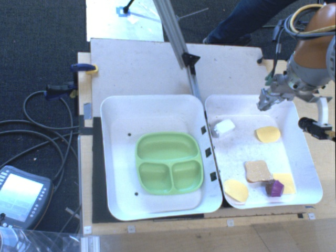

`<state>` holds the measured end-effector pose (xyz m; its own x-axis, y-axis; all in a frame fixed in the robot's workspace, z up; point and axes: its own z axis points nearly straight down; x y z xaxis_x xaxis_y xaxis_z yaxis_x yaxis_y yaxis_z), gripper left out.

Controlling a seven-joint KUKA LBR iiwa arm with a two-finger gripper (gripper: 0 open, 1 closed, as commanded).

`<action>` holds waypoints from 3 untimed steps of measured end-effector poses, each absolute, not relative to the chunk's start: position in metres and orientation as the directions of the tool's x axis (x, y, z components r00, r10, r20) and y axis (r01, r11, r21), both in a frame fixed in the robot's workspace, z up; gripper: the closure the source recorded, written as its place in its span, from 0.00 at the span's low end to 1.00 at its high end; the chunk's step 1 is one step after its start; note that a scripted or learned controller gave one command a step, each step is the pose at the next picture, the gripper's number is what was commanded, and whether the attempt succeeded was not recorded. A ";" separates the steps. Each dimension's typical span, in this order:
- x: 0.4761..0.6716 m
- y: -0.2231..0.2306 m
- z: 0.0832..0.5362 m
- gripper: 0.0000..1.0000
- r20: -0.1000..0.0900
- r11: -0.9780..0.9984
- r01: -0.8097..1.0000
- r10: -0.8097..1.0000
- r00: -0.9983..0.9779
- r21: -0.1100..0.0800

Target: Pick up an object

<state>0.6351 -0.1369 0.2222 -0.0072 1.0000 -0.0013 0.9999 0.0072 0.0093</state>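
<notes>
**Over the right bin's far corner**

My end effector [265, 101] hangs above the far right part of the right bin [304, 156], near its back rim. From this slant it looks like a grey blur, so I cannot tell how it is set, and I see nothing in it.

Below me in that bin lie the things to pick from. A white block [224, 126] sits near the bin's left wall. A yellow disc [268, 135] lies just below my end effector in the picture, apart from it. Toward the near edge a tan slab [257, 170] touches a purple piece [274, 188], which rests against a yellow slice [286, 181]. Another yellow disc [237, 191] lies at the near left corner.

The left bin [118, 140] holds a green tray [169, 163] with three compartments. Both bins sit side by side on the desk [142, 67].
</notes>
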 end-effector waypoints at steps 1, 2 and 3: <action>0.637 -0.137 0.276 1.00 -0.002 0.008 1.000 1.000 -0.008 0.009; 0.646 -0.088 0.263 1.00 0.001 0.011 1.000 1.000 -0.011 0.003; 0.645 -0.033 0.248 1.00 0.002 0.011 1.000 1.000 -0.011 0.000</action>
<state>0.6447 -0.0327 0.2479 -0.0109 0.9999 0.0016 0.9999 0.0109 0.0004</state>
